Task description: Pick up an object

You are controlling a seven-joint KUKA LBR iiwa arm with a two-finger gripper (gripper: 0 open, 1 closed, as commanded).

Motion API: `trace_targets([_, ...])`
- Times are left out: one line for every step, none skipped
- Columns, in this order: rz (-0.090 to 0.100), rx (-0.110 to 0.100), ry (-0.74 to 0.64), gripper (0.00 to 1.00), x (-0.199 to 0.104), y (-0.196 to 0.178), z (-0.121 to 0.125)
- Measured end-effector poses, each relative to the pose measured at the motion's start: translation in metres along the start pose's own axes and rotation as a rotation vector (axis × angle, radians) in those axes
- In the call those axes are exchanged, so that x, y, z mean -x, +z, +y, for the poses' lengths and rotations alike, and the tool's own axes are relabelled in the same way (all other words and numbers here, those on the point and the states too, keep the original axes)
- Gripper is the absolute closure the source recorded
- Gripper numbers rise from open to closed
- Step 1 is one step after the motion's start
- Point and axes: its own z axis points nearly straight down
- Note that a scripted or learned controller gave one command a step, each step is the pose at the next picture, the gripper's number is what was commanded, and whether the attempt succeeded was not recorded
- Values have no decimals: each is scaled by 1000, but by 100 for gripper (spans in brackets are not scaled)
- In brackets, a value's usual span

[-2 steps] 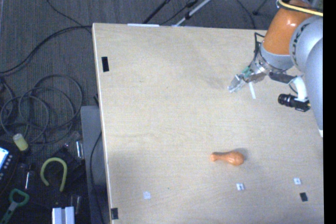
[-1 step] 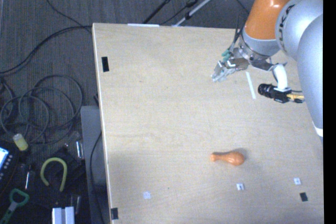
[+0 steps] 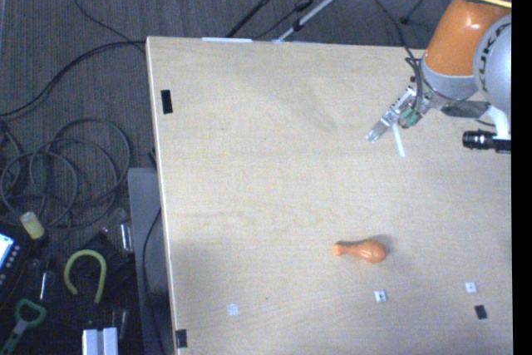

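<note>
The pale wooden surface [image 3: 274, 179] carries one task thing, a small orange pear-shaped object [image 3: 362, 250], lying on its side in the lower middle. The grey arm [image 3: 470, 46] reaches in well above and to the right of that object. Its claw [image 3: 391, 129] is spread and pinches nothing, well apart from the object. Judging from this, the pick has not begun: approach, descent, closing and lifting all remain.

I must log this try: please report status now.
Pincer open, holding nothing, above bench. Orange object lies apart, nearer the camera. Nothing lies between them.
</note>
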Motion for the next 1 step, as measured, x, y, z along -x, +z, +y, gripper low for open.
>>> trace_targets([2,3,88,100,-32,-53,11])
